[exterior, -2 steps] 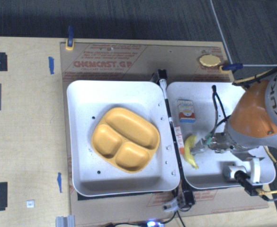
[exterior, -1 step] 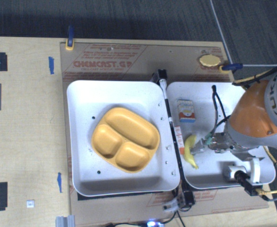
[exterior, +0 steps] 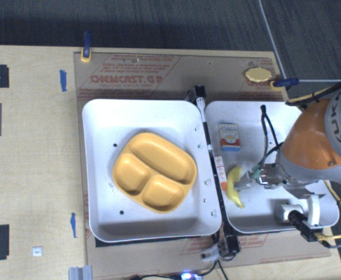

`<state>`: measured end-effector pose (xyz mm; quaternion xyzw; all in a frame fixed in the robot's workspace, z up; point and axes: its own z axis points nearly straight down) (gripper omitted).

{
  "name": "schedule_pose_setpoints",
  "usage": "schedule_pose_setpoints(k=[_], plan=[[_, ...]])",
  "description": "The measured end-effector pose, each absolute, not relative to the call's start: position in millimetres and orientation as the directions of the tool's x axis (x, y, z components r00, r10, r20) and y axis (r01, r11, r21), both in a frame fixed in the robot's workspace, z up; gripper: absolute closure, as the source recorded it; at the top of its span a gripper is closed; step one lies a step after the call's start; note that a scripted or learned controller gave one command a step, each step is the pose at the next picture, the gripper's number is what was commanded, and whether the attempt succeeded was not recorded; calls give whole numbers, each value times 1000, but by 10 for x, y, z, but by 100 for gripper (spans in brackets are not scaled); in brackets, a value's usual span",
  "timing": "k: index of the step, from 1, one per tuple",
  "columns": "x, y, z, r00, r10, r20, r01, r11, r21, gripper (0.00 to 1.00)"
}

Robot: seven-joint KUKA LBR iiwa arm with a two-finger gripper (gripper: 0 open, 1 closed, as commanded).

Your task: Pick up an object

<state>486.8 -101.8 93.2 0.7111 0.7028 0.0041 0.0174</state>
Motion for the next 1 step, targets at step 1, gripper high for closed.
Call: schedule_pose_setpoints(k=[1], plan=[[4867, -1019, 931, 12, 1000, -19, 999, -12, 31, 0]])
